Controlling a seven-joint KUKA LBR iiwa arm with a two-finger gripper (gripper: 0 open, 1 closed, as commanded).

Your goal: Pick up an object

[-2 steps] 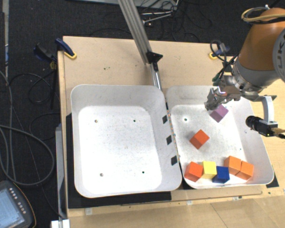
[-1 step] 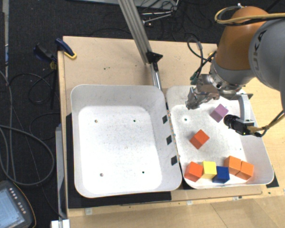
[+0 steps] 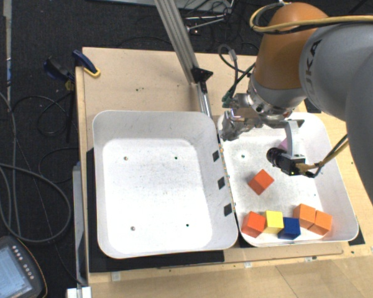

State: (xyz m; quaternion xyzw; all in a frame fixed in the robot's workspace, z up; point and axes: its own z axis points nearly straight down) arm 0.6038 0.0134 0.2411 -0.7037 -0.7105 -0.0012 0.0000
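The right bin (image 3: 336,185) holds an orange cube (image 3: 260,182) mid-floor and, along its lower edge, an orange (image 3: 254,223), yellow (image 3: 274,220), blue (image 3: 291,228) and two more orange cubes (image 3: 313,218). The left bin (image 3: 112,166) lies at centre frame. The gripper (image 3: 236,124) hangs over the right bin's upper left corner; jaw state unclear. Both bins rest on a wooden bench (image 3: 143,79), with cables on the dark floor (image 3: 31,135) at left.
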